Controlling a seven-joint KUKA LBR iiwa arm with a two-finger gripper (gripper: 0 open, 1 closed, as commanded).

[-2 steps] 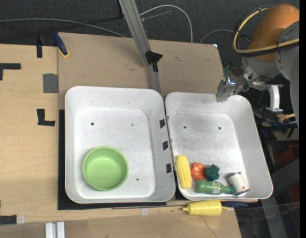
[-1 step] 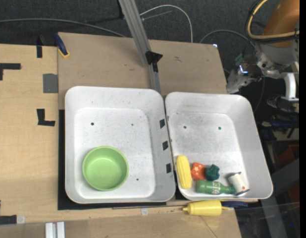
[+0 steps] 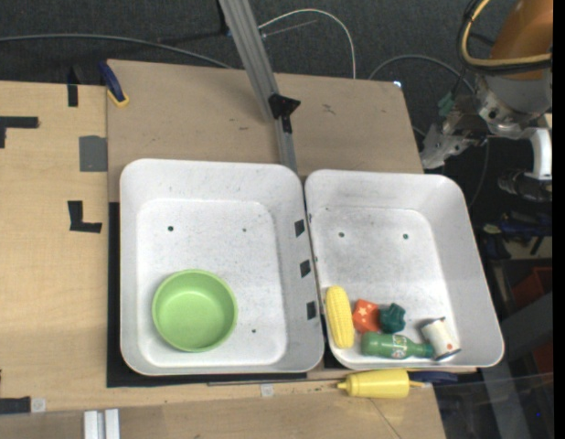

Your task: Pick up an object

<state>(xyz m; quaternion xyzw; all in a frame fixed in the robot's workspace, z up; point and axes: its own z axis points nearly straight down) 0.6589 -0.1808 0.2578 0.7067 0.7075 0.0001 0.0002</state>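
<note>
In the right bin (image 3: 383, 199), several small items lie along the front edge: a yellow corn cob (image 3: 338, 316), an orange-red piece (image 3: 364, 315), a dark green piece (image 3: 392, 316), a green bottle (image 3: 394, 345) lying on its side and a white cylinder (image 3: 440, 336). A green bowl (image 3: 195, 310) sits upright in the front of the left bin (image 3: 209, 190). My gripper (image 3: 445, 137) hangs at the upper right, beyond the right bin's back right corner and well away from all the items.
A yellow squeeze bottle (image 3: 378, 384) lies on the bench just outside the right bin's front rim. A slanted metal pole (image 3: 255, 53) rises behind the gap between the bins. Cables loop across the back. The arm's orange band (image 3: 525, 16) is at top right.
</note>
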